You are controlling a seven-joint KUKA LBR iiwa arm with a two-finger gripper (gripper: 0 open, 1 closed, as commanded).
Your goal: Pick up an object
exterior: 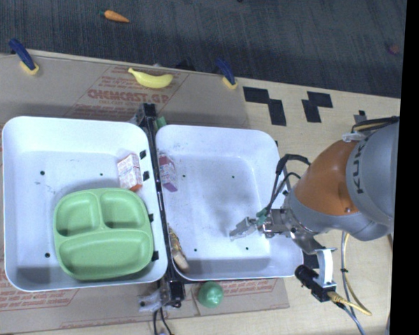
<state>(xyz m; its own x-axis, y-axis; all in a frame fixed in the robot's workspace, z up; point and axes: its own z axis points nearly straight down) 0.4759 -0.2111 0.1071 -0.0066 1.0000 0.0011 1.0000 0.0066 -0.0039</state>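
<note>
My gripper [240, 229] hangs low inside the right bin [267, 142], over its bare floor near the front right, with nothing visibly held. A small pink-and-white packet [166, 171] leans against that bin's left wall, well to the gripper's left. A tan object [176, 252] lies in the bin's front left corner. In the left bin [14, 160] lie a green divided plate [104, 233] and a small orange-and-white carton [129, 172].
A green ball [210, 293] rests on the cardboard just in front of the right bin. A yellow banana [151, 77] lies behind the bins. Blue clamps [23, 55] hold the cardboard's back edge. An orange item [116, 15] lies on the dark floor.
</note>
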